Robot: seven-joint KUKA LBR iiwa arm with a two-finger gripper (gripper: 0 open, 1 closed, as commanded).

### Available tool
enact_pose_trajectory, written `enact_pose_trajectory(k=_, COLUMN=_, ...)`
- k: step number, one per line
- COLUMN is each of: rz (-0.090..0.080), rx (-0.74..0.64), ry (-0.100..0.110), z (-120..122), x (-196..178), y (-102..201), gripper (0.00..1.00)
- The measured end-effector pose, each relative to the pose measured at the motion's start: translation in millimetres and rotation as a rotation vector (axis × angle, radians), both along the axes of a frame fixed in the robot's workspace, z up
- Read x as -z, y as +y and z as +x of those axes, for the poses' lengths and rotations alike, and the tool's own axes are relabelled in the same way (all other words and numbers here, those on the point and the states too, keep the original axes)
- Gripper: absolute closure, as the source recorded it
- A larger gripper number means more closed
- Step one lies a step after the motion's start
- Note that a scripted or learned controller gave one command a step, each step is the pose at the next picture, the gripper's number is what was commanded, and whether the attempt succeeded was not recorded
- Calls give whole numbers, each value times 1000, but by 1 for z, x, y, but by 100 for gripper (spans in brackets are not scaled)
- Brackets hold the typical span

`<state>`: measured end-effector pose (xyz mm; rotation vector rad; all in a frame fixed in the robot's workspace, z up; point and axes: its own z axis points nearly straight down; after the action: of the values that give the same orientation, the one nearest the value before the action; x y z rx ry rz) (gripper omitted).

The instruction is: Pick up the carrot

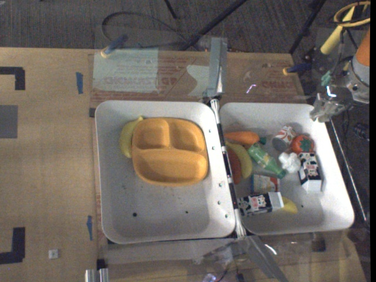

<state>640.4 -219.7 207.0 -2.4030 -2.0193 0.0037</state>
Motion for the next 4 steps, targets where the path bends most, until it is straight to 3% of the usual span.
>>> enact_pose_trajectory(k=1, rz=1, rx=-175, ry=-1, z=-21, x=-18, y=3, gripper=100)
enact_pose_trajectory(k=2, rz=-3, rx=-561, ry=-8, z=-24, x=-51, y=-3, gripper=100)
enact_pose_trajectory(k=3, rz=-4, rx=-962, ry=-9, z=-1, x=-32, y=-3, gripper=100)
enact_pose_trajectory(k=4, rz=2, rx=-1407, ry=-6, z=-48, x=-28, y=2, gripper=100)
